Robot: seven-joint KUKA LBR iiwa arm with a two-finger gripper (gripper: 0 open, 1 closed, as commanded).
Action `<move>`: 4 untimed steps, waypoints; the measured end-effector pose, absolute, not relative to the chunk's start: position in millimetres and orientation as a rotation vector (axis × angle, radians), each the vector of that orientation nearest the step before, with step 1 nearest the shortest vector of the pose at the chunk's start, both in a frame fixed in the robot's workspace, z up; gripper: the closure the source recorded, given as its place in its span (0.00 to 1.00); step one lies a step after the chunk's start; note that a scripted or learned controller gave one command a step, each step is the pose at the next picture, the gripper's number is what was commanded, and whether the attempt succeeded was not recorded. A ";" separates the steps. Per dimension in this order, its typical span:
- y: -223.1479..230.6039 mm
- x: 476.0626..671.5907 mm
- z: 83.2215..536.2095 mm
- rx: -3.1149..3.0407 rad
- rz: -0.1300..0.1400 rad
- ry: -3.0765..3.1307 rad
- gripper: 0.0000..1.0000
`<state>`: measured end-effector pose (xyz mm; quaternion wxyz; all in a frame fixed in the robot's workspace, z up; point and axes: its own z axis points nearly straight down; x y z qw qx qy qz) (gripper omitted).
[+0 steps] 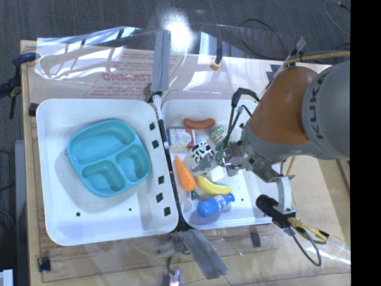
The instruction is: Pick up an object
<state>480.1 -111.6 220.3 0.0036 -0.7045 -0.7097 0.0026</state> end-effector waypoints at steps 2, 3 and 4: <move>-124.4 489.5 96.3 -2.393 -0.008 -2.053 0.00; -123.5 489.8 101.5 -2.381 -0.002 -2.058 1.00; -88.0 495.9 188.5 -2.504 0.007 -1.888 1.00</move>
